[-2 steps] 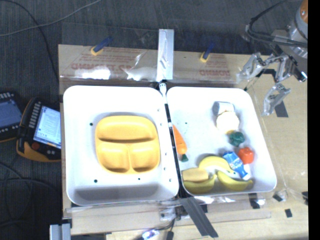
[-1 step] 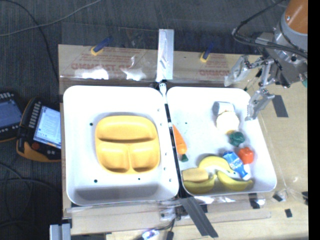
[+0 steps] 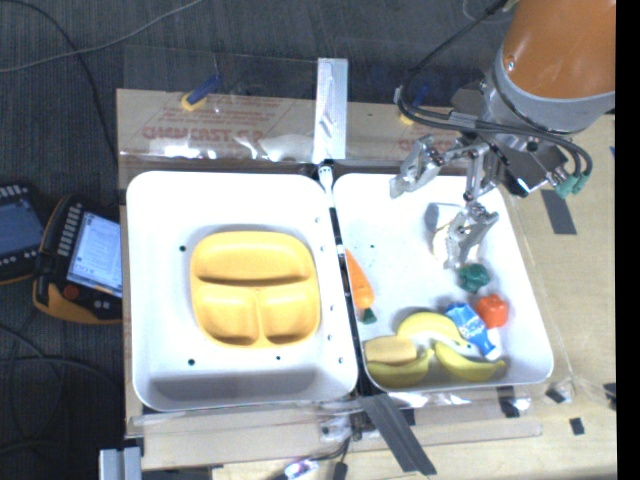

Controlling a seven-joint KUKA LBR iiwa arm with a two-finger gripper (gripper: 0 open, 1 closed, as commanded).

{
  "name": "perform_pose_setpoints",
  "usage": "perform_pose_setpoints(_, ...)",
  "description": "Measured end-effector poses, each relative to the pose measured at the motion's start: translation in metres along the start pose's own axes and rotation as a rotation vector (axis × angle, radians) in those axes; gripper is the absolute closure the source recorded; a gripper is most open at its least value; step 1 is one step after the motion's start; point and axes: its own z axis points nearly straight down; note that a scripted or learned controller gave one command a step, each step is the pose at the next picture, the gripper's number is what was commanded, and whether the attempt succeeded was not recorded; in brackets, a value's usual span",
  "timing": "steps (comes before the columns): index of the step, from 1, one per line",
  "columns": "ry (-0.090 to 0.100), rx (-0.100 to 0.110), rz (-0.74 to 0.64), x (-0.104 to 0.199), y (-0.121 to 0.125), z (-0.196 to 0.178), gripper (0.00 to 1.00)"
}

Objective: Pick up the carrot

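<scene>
The carrot (image 3: 358,281) is small and orange with a green stem end. It lies against the left wall of the right bin (image 3: 395,223), pointing towards the far side. My gripper (image 3: 445,203) hangs over the far part of that bin, up and to the right of the carrot and well apart from it. Its fingers are spread open with nothing between them; one fingertip (image 3: 412,175) is near the far wall, the other (image 3: 468,236) lower down towards the bin's middle.
At the near end of the right bin lie bananas (image 3: 440,353), a blue and white carton (image 3: 473,330), a red-orange item (image 3: 492,310) and a dark green item (image 3: 472,276). A yellow compartment tray (image 3: 255,286) sits in the left bin (image 3: 160,228).
</scene>
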Motion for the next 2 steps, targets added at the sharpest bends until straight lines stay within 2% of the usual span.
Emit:
perform_pose_setpoints(1, 0.004, 0.000, -0.189, 0.0078, -0.0021, 0.0985, 0.00)
perform_pose_setpoints(2, -0.001, -0.001, -0.189, 0.0057, -0.0013, 0.0888, 1.00)
